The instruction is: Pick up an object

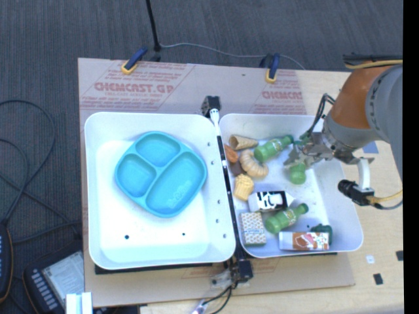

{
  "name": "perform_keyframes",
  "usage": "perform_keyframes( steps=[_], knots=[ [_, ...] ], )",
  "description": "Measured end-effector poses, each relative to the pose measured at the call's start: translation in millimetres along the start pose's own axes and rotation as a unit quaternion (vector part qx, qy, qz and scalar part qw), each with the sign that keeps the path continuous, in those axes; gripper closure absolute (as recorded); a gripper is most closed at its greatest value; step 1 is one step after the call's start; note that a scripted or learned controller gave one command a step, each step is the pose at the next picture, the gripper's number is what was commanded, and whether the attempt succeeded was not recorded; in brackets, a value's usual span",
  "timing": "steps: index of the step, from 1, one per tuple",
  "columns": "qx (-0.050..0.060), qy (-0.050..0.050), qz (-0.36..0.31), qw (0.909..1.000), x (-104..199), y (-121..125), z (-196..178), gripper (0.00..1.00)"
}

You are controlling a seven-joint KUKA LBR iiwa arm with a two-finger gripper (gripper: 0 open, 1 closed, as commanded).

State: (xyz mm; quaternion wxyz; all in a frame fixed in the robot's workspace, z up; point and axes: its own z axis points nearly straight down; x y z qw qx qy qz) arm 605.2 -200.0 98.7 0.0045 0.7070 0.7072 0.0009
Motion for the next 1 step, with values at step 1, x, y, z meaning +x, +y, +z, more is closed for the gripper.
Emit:
perform_keyframes(
  steps=[1],
  knots=[
    [0.003, 0.003, -0.001, 1.0, 119.3, 7.9, -86.6, 1.0]
  ],
)
